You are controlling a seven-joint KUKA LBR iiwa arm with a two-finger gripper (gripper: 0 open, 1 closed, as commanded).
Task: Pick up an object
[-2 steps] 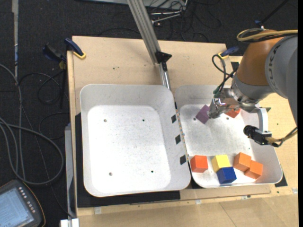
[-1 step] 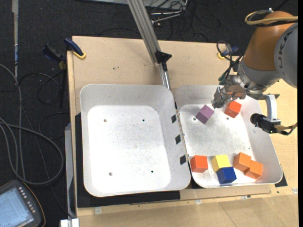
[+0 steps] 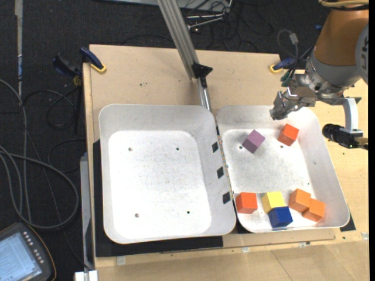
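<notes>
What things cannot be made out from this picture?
- Gripper, camera view: too small and dark against the right bin rim to tell whether it is open or shut.
- Arm, camera view: cut off by the top and right edges.
- Two orange blocks at the near right corner: they touch, so the line between them is hard to see.
- Screen: cut off by the bottom-left corner.

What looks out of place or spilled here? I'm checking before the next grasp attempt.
Nothing stands out. All seven blocks lie inside the right bin, none spilled onto the bench. The gripper sits above that bin's far edge, near an orange block.
</notes>
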